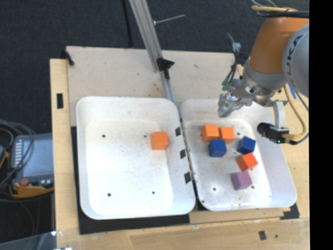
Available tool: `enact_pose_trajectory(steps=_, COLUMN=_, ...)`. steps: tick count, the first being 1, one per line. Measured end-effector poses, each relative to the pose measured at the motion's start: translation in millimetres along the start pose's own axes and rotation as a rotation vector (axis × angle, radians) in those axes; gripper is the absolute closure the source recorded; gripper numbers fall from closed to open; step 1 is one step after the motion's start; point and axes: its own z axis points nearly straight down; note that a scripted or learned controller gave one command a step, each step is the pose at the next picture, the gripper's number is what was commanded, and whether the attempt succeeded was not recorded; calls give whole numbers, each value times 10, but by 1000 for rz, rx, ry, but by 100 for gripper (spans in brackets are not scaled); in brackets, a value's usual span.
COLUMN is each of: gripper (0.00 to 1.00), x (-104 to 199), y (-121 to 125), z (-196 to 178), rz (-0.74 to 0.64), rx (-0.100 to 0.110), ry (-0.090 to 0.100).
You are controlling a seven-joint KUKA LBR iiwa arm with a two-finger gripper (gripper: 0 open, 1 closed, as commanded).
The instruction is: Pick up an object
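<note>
Here end effector, grip state unclear, hovers just above orange cubes.

Bins: left bin and right bin, white plastic, smooth, faintly speckled.
Bench: pale wood board, matt, lightly scuffed.
Cubes: orange cube, blue cube, purple cube, matt, foam-like.
Post: ribbed aluminium profile, dull sheen.
Arm: orange band glossy, grey shell smooth.
Floor: dark carpet, rough weave.
</note>
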Motion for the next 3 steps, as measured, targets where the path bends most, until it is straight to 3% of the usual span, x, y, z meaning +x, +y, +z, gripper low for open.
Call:
enact_pose_trajectory(steps=1, gripper=100, x=514, y=-114, z=43, rz=-1, rx=-1, ry=1)
enact_pose_trajectory(steps=3, gripper=100, x=1468, y=-597, z=154, rz=-1, rx=0, ry=1)
